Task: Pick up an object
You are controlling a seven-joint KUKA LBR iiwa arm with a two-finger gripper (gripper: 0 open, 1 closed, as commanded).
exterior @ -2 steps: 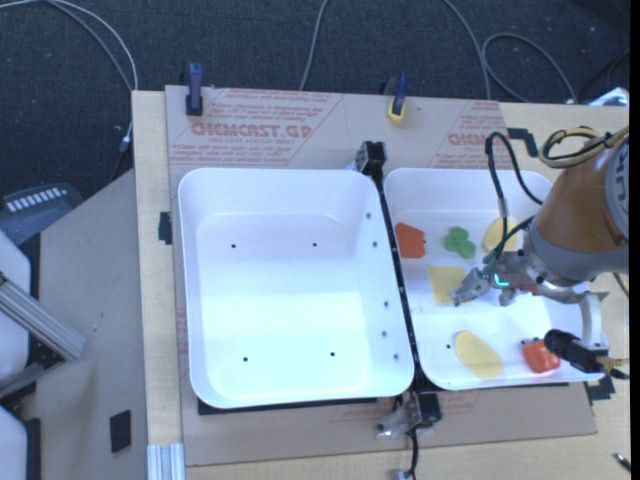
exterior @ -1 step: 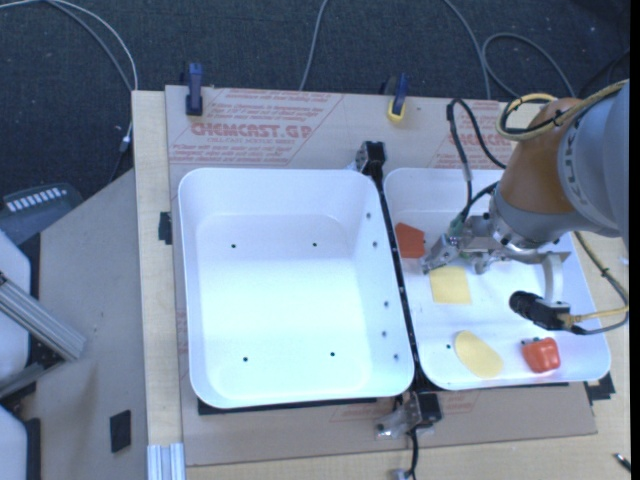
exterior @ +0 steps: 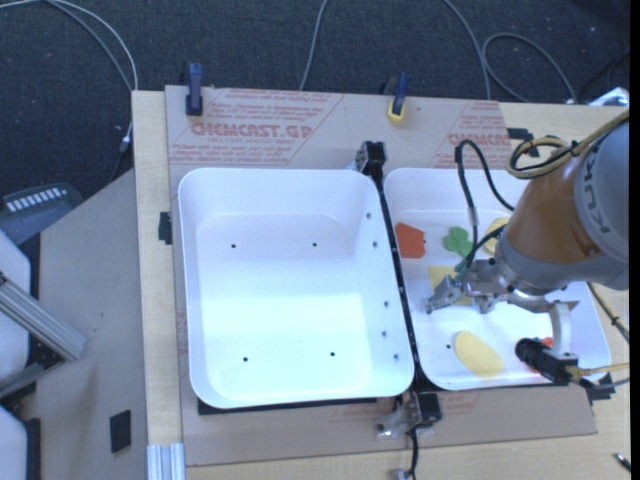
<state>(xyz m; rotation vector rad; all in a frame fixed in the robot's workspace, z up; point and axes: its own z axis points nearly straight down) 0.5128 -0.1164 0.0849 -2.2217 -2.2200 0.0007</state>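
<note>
My gripper hangs low over the middle of the right bin, at the end of the grey and orange arm that comes in from the right. Just left of it and above lies a flat yellow piece. A green object and a red-orange block lie farther back. A yellow oval object rests near the bin's front wall, below the gripper. Another yellow object is partly hidden behind the arm. I see nothing held in the gripper.
The left bin stands beside the right one, with black clips at their shared edge. A blue clamp and a yellow clamp hold the bench's back edge. Cables loop behind the bench and over the arm.
</note>
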